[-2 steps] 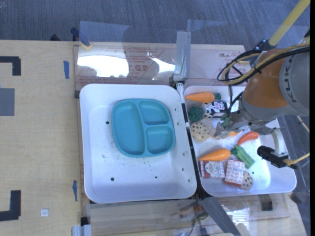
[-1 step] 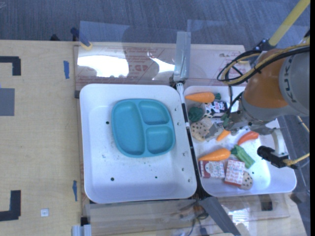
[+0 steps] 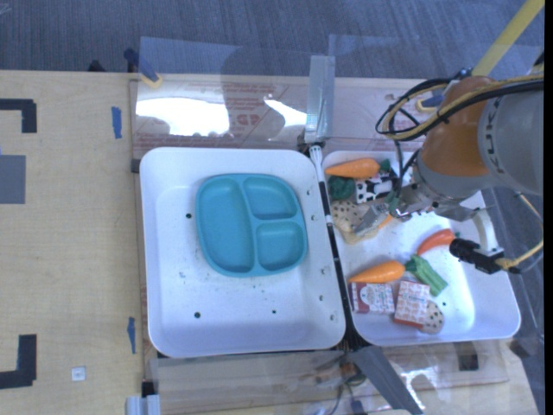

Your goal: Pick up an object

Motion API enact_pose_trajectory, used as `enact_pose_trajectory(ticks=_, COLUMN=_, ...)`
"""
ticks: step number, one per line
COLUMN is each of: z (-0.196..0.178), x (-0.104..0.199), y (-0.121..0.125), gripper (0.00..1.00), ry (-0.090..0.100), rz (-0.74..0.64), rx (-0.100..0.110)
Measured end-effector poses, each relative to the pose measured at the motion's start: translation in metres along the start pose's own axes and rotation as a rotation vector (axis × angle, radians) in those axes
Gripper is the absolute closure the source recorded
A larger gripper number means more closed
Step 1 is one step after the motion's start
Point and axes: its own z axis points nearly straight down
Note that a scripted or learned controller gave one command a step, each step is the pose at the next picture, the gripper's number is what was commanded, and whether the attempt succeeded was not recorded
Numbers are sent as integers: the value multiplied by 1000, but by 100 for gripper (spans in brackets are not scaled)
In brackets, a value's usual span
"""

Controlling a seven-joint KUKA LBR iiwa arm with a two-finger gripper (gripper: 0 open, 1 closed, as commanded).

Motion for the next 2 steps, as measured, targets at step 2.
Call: enact_pose_trajectory(ticks=2, z=-74, x=-56, y=-32, gripper=0, ry=0, rz=-93, rx=9)
